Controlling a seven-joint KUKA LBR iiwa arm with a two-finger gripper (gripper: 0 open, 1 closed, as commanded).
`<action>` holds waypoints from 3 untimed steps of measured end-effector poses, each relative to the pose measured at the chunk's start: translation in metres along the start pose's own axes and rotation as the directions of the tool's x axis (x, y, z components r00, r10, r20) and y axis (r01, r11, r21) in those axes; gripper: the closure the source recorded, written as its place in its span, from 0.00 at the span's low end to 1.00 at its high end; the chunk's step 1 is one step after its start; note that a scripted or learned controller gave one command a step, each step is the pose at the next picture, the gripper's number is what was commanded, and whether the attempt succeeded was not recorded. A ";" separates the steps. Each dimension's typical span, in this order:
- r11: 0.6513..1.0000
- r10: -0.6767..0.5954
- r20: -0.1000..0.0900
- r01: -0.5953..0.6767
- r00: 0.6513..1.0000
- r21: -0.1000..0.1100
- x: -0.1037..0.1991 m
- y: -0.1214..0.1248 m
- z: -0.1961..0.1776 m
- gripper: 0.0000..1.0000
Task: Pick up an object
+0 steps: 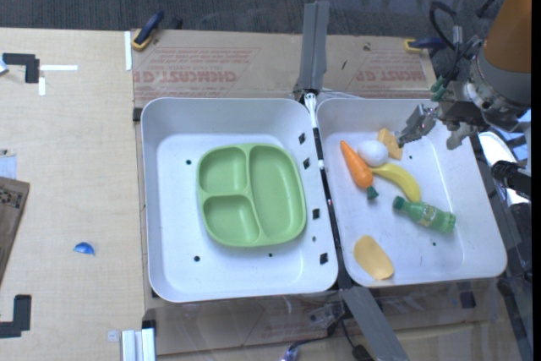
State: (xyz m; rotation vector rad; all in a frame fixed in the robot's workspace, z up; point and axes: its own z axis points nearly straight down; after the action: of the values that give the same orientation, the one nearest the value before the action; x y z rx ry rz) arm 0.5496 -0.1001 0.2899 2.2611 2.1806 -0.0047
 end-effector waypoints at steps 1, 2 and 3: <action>0.997 -0.073 -0.002 0.073 0.997 0.001 0.034 0.020 0.100 0.00; 1.000 0.030 -0.001 -0.030 1.000 0.003 0.091 -0.012 0.099 0.00; 0.993 0.121 0.000 -0.121 0.993 0.000 0.095 -0.006 0.041 0.00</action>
State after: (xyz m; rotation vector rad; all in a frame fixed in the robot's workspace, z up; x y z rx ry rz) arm 0.5469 -0.0052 0.2490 2.3889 2.0397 -0.0046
